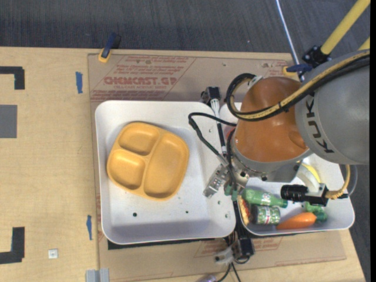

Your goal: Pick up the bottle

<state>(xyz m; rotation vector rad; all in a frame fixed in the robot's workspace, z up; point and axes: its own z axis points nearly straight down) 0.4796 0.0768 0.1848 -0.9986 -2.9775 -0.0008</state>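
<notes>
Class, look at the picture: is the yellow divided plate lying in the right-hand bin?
No, the yellow divided plate lies in the left bin.

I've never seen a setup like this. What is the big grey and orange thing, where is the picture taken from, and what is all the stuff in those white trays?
The camera looks down at a slant on a bench. The grey and orange bulk is a robot arm reaching in from the right; it hides most of its own gripper, so I cannot tell whether it holds anything. Two shallow white bins sit side by side. The left bin holds a yellow divided plate. The right bin, mostly under the arm, holds a green bottle, which the arm is meant to pick up, a carrot and something yellow I cannot identify.
</notes>
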